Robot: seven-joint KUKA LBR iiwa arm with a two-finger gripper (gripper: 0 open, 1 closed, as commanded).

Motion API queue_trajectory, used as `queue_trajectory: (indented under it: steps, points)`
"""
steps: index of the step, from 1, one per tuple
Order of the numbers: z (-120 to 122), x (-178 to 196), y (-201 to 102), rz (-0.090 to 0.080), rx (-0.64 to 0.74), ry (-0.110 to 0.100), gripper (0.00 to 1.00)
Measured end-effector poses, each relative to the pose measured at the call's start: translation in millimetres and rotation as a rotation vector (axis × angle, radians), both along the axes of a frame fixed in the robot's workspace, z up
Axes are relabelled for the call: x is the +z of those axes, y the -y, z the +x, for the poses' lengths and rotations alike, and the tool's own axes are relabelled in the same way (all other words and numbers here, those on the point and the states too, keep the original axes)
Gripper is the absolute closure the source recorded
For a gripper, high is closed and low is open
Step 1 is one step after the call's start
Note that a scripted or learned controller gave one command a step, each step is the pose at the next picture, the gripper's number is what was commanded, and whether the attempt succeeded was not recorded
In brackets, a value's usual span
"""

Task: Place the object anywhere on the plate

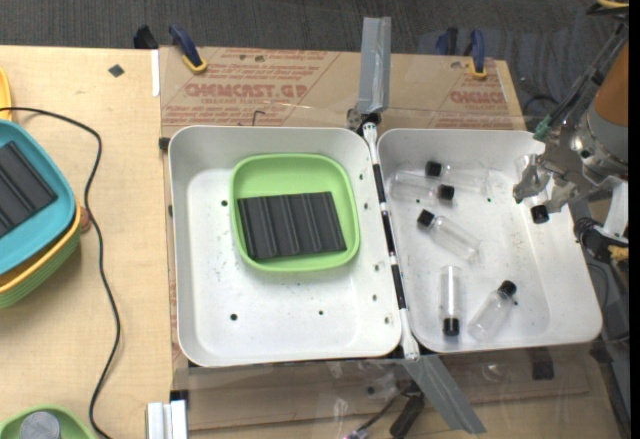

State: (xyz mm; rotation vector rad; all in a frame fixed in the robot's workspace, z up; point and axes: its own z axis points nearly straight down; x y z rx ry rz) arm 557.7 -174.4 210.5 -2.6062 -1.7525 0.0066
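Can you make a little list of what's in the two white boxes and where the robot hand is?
left bin: holds a green plate
on the plate: a dark ribbed pad
right bin: several clear vials with black caps, scattered, lying down
gripper: over the right bin's right side, near one black cap
vials on plate: none yet

We see bright, even light from overhead, with soft shadows along the inner walls of the left bin (200,227); the right bin (560,257) looks washed out with glare, and its clear vials (452,299) blur into it
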Motion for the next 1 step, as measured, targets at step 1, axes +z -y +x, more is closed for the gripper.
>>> queue_trajectory:
  steps: [1]
  points:
    - [0.0, 0.1, 0.0, 0.000, 0.000, 0.000, 0.00]
